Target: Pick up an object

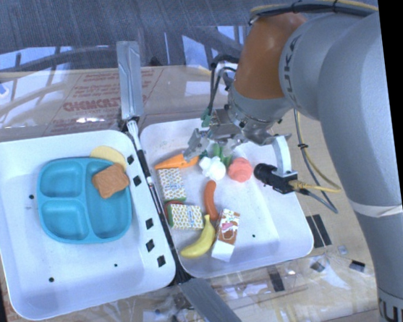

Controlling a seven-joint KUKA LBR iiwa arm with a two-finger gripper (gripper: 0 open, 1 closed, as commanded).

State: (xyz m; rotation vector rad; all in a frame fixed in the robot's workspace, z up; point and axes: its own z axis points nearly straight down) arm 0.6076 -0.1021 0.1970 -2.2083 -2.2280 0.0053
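Two bins; fingers point(203, 145) over right bin point(284, 237), near carrot point(176, 162); spread unclear.

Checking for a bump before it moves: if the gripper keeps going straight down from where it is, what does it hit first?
Most likely the carrot or the white ball just beneath the gripper in the right bin; depth is unclear from above.

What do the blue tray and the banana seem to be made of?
Blue tray: apparently molded plastic, smooth and even in color, with rounded compartments. Banana: probably a plastic toy, uniformly yellow with a slight sheen, though real fruit can't be ruled out.
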